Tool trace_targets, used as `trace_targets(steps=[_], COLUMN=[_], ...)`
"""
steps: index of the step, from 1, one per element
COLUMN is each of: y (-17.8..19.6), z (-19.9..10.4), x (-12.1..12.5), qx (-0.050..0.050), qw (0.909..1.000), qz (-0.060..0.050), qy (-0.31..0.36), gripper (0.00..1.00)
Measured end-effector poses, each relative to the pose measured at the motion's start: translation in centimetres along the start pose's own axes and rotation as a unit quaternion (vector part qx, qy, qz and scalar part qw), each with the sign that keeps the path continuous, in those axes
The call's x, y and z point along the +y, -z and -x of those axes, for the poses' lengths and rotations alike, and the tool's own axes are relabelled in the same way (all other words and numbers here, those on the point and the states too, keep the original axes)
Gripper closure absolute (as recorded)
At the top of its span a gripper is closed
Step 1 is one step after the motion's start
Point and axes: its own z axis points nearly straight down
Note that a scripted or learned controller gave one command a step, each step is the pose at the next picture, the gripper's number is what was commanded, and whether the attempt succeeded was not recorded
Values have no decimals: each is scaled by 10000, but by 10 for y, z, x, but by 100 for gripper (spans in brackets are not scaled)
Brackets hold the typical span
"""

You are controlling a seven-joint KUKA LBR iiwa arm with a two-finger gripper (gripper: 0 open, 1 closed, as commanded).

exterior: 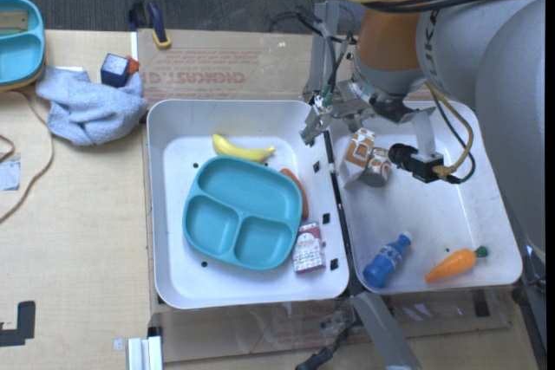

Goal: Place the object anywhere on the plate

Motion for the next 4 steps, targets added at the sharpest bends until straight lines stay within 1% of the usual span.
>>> trace_targets(steps=[1, 2, 3, 4], y=[9, -1, -20, 10], z=[1, -70, -135, -182], x=[0, -19, -64, -91], qx=[-7, 4, 2, 3], qw=[10000, 9992, 10000, 9921], qz=[-3, -12, -17, -8], qy=[5, -394, 62, 1253], gripper=[100, 100, 100, 100])
